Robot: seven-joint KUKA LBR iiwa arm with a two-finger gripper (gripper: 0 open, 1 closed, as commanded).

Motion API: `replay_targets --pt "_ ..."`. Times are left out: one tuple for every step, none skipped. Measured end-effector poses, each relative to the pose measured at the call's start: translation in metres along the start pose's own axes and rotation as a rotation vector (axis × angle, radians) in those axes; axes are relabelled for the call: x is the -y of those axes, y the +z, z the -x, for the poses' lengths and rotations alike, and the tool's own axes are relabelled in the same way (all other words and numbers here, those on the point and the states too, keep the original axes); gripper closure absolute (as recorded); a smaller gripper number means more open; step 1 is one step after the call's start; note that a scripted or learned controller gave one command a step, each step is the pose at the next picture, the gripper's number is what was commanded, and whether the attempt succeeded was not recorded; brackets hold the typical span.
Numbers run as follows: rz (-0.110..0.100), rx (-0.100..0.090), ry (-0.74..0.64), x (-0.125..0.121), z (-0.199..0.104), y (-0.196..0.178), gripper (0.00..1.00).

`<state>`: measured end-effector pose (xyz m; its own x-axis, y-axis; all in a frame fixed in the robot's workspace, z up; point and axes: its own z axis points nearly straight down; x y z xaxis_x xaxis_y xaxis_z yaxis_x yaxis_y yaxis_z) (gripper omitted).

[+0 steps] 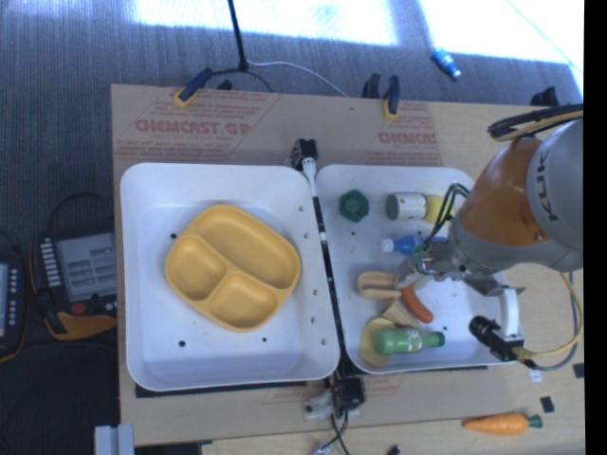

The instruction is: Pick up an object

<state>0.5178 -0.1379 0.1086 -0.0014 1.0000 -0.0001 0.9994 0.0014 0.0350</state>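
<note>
We saw the grey arm (pixel 560 192) with its orange band reaching in from the right of the frame over the right-hand white bin (pixel 465 180), its claw (pixel 427 262) low among the objects near the middle of that bin; we could not tell how the claw stood, nor whether anything lay in it. Just below and left of the claw lay a hot dog bun (pixel 377 283) and a small red sausage (pixel 416 303), and beneath those a green bottle (pixel 410 340) rested across a yellow piece at the bin's lower edge. A blue and white item (pixel 402 245) sat just left of the claw. Toward the bin's top stood a dark green object (pixel 354 205) and a white can (pixel 406 206) on its side. The left bin (pixel 152 349) held a yellow divided plate (pixel 232 266). A toy carrot (pixel 501 424) lay on the worktop (pixel 285 126) at lower right, outside the bins.
</note>
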Motion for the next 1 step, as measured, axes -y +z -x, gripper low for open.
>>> replay_targets --pt "-0.035 0.001 0.000 -0.0666 -0.0532 -0.0735 1.00"
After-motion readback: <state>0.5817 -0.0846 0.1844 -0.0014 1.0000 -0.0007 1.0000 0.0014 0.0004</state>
